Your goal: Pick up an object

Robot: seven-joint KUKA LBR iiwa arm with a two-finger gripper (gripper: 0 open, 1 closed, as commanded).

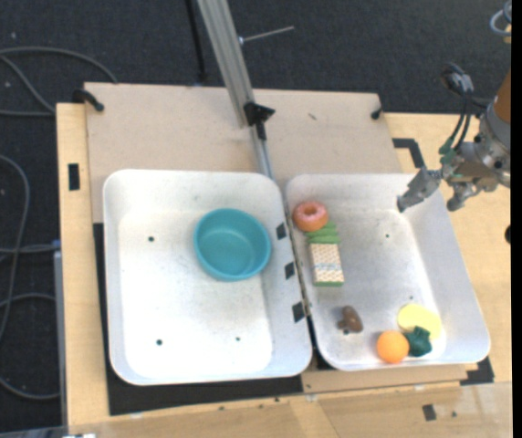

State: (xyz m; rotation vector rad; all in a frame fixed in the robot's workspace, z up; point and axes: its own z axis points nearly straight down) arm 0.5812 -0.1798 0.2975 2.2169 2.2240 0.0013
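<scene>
— While the arm reached in from the right edge of the frame, where was its gripper (433, 192)?

— It hung over the upper right corner of the right bin (443, 254), near the rim. Its two fingers stood apart, one grey fingertip (414, 194) pointing down and to the left, and nothing lay between them.

— And the things it might have picked up?

— All were down in that right bin, well apart from the gripper. A pink doughnut (310, 214) lay at the upper left of the bin, close to the divide. Just below it sat a green block (325, 236), touching a speckled tan block (327, 264) beneath it. A small brown lump (350, 318) rested lower down, toward the middle. In the lower right corner a yellow ball (418, 318), an orange ball (391, 347) and a dark green toy (419, 342) huddled together.

— What about the left bin (142, 245)?

— It held a teal bowl (233, 244), upright, a little right of its centre. A metal post (229, 48) slanted up from between the bins toward the top of the frame.
</scene>
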